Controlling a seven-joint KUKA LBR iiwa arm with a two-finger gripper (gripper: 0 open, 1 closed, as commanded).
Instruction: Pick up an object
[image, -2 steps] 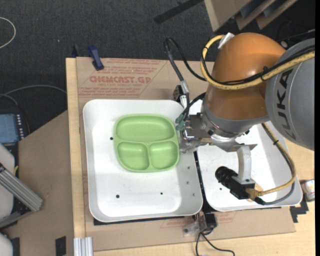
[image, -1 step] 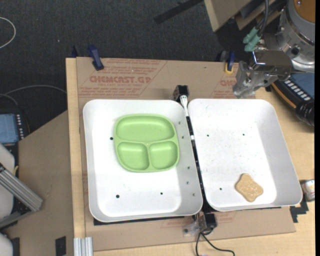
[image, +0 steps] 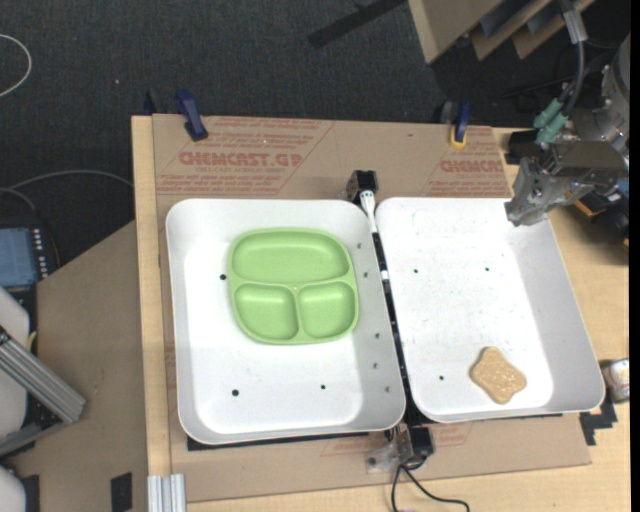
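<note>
Right now your gripper (image: 527, 207) hangs at the frame's upper right, jaw state unclear, well apart from the tan piece (image: 498, 376) lower right.

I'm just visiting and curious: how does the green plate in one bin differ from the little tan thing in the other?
The green plate is far larger than the tan piece. The plate has three compartments and rounded corners; the tan piece is flat-looking with a lobed, irregular outline. The plate lies in the left bin, toward its far side; the tan piece lies in the right bin, near its front edge. Both lie flat.
</note>
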